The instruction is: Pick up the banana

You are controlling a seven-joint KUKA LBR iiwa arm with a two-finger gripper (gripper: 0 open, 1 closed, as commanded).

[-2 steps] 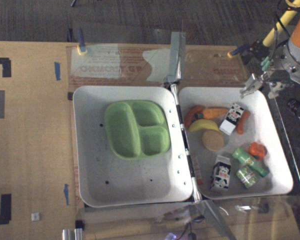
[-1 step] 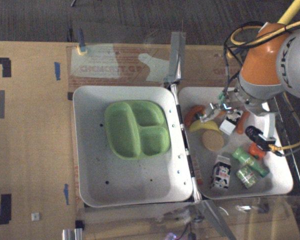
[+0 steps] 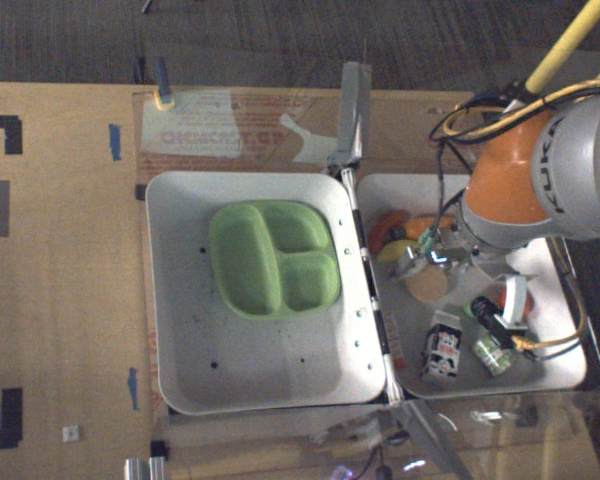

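Brown bench top [image 3: 60, 268] is carrying 2 shallow white bins side by side, with dark carpet running behind. The left bin [image 3: 180, 368] is holding 1 green divided plate [image 3: 275, 258]. The right bin [image 3: 555, 363] is holding the clutter, and the arm [image 3: 540, 178] is reaching in over it from the right.

The banana [image 3: 393, 251] is lying at the right bin's upper left, near the dividing wall. You are seeing just a short yellow patch of it. A red-orange piece [image 3: 388, 228] is sitting just above it, touching or nearly so. A tan round piece [image 3: 428, 284] is lying just below and to the right. A black-and-white carton [image 3: 442, 350] is standing lower down, well apart.

The gripper [image 3: 427, 258] is hanging just beside the banana's right end, low over the tan round piece. The wrist is shading it, so you cannot tell whether it is open or closed.

Handling, as a judgement: you are likely dealing with a light toy fruit, stiff, smooth-skinned and curved, so prone to slipping or rolling out sideways. You are best aiming across its narrow width at mid-length. Neighbours are crowding that spot, so a nudged pile is the risk.
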